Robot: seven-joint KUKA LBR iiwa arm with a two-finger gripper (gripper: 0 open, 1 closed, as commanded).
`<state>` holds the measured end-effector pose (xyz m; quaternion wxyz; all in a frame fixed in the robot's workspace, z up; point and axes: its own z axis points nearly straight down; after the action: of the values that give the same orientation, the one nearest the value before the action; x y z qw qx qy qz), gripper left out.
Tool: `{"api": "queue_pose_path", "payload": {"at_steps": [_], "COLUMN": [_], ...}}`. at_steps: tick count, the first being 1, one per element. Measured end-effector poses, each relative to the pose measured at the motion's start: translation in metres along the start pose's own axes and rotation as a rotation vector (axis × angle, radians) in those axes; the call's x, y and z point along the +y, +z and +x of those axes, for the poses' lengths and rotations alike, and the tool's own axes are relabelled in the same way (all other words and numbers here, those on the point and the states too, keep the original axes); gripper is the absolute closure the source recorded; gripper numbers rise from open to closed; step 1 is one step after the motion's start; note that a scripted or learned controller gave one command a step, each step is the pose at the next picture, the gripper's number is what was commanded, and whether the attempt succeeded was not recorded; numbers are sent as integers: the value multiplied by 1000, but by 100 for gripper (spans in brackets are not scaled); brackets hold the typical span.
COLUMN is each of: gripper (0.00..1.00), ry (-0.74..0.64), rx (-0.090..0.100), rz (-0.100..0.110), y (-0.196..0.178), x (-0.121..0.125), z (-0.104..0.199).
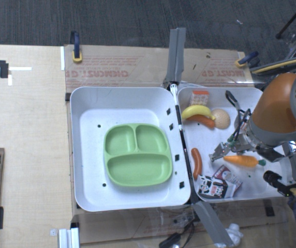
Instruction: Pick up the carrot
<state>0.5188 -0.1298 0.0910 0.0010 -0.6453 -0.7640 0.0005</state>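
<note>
The carrot (242, 160) is orange with a small green tip at its right end, and it lies flat on the floor of the right bin (251, 192), near the bin's right side. My gripper (221, 152) hangs low over the bin just left of the carrot's blunt end, with its metal tips pointing left and down. The arm's orange band (275, 107) and grey wrist stand above and right of the carrot and hide part of the bin floor behind it. Nothing is seen lifted off the floor.
The right bin also holds a banana (195, 111), a red-orange pepper-like piece (205, 121), a pale round roll (221, 118), a red sausage (196, 162) and a black-and-white packet (215, 186). The left bin (86, 138) bears a green divided plate (137, 155).
</note>
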Motion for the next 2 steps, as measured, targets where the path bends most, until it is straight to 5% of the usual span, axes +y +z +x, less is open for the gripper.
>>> {"api": "queue_pose_path", "payload": {"at_steps": [1, 2], "gripper": [0, 100], "ry": [-176, -173], "rx": [0, -1], "rz": [-1, -2], "y": [0, -9], "x": [-26, -26], "z": [-39, -39]}}
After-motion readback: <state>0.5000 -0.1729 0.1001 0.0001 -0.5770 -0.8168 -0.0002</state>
